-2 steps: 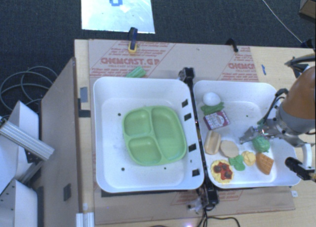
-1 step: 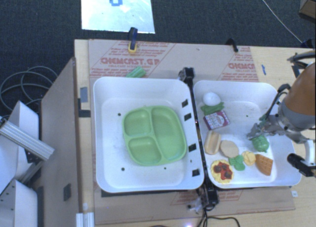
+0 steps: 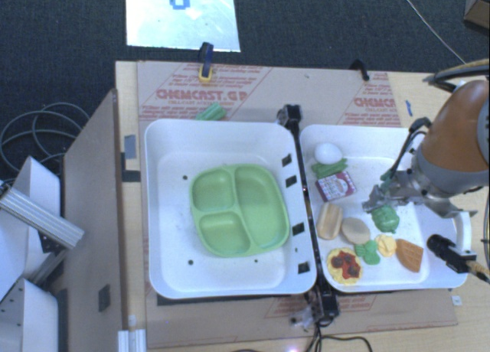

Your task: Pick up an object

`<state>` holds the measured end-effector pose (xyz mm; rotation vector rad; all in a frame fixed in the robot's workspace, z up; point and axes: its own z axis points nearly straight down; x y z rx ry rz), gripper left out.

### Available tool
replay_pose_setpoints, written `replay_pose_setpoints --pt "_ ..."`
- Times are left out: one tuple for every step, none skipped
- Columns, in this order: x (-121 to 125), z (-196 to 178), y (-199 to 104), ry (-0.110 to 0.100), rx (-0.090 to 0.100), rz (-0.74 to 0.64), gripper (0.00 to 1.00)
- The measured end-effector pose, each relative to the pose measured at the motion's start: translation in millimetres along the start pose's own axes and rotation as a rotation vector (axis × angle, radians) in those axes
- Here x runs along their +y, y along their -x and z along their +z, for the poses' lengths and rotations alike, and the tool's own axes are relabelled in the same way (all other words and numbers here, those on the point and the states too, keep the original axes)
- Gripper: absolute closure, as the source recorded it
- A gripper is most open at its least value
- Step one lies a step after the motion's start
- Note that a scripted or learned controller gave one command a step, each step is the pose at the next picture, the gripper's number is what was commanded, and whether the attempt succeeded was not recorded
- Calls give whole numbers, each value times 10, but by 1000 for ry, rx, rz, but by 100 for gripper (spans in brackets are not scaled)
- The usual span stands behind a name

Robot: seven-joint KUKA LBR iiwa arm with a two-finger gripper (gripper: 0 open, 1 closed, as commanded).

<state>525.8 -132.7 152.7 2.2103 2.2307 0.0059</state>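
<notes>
A: Where is the tool [image 3: 380,199] relative to the green toy [image 3: 386,219]?

B: Right above it, in the right bin [image 3: 360,280]. The green toy lies just below the tool's tip in the camera view, so close that they may be touching; I cannot say for sure.

A: Is the tool clenched on it?

B: I cannot tell. The metal parts at the tip blur together, and nothing is clearly held there.

A: What lies around the green toy?

B: A beige oval piece [image 3: 355,230] just to its left, a yellow piece [image 3: 387,246] and an orange wedge [image 3: 409,255] below it, and a red-and-white carton [image 3: 335,186] up and to its left. The green divided plate [image 3: 238,210] sits far to its left, in the other bin.

A: So what does the coming move turn on?

B: My guess is a short straight drop. The toy looks roundish, with no clear long axis, so wrist angle probably matters little; the crowding of neighbours does.
</notes>
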Motion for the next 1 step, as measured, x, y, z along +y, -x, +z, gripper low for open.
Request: replay_pose_setpoints --pt "288 -334 -748 2 1 -4 100"
